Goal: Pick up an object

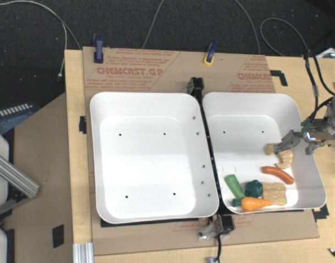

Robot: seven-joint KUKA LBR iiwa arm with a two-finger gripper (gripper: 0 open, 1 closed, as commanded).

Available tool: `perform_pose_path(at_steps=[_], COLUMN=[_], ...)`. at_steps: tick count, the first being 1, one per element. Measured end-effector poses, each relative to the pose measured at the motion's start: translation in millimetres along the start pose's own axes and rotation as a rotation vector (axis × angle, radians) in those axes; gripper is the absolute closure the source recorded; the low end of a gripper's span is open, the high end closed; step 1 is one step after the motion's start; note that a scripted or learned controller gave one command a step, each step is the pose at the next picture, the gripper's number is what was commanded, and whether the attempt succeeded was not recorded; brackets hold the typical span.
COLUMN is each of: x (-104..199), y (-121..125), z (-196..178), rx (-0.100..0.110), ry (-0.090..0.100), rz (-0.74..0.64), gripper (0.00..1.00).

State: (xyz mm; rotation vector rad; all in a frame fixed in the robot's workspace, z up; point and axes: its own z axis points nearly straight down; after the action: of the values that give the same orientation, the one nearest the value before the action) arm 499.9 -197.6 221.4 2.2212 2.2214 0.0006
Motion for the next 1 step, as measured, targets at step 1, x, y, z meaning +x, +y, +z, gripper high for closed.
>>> perform_pose_path(at_steps=[1], x=[-24.6], y=[75.1], z=[142.4], rx=[0.007], ry=[0.002], rz=[-0.001], gripper=[0.0])
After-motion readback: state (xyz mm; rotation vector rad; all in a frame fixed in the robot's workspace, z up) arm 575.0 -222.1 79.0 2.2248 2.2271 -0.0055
